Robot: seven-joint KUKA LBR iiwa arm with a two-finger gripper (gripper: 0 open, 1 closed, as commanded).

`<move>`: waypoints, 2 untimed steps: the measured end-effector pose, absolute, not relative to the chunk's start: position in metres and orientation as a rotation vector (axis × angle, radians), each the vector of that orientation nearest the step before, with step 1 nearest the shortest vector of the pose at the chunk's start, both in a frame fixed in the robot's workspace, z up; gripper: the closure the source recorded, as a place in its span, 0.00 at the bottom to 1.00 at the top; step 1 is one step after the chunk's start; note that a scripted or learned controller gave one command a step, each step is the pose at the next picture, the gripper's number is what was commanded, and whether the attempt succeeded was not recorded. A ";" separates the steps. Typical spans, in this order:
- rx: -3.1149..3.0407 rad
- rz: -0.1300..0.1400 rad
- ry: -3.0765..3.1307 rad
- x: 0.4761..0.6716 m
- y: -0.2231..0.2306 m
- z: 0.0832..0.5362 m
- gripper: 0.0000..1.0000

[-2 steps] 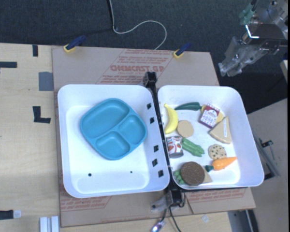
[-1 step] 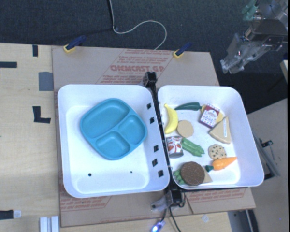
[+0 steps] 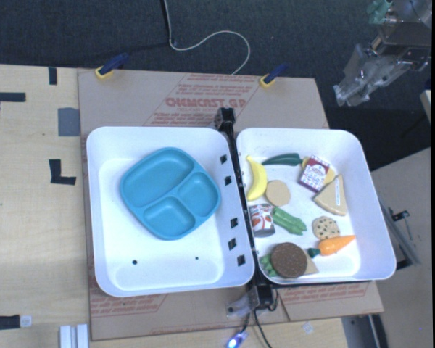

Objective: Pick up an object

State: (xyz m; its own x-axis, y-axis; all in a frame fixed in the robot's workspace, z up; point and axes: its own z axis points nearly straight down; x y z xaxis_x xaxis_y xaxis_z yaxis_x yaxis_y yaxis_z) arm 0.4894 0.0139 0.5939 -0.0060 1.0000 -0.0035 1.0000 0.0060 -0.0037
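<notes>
Toy food [image 3: 297, 209] in right bin [image 3: 370, 194]; pincer [image 3: 355, 89] well apart, beyond the rim

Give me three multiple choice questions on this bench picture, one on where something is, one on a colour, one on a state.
1. Where does the yellow plastic banana lie?
A. right bin
B. left bin
C. on the cardboard

2. What colour is the three-compartment plastic tray?
A. red
B. blue
C. green

3. Where is the tool relative to the bins?
A. pressed into the left bin
B. resting on the tray
C. up beyond the right white bin

Answers: 1 A, it lies by that bin's left wall. 2 B, it is light blue. 3 C, it hangs past the bin's far corner.
</notes>
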 end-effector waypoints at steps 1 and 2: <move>-2.213 0.008 -2.228 0.490 0.014 0.604 1.00; -2.213 0.008 -2.228 0.490 0.015 0.614 1.00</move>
State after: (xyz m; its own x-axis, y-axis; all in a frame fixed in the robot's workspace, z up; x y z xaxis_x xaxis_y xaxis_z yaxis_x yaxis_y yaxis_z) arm 0.4903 0.0146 0.6136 -0.0070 1.0000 -0.0025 1.0000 0.0070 -0.0046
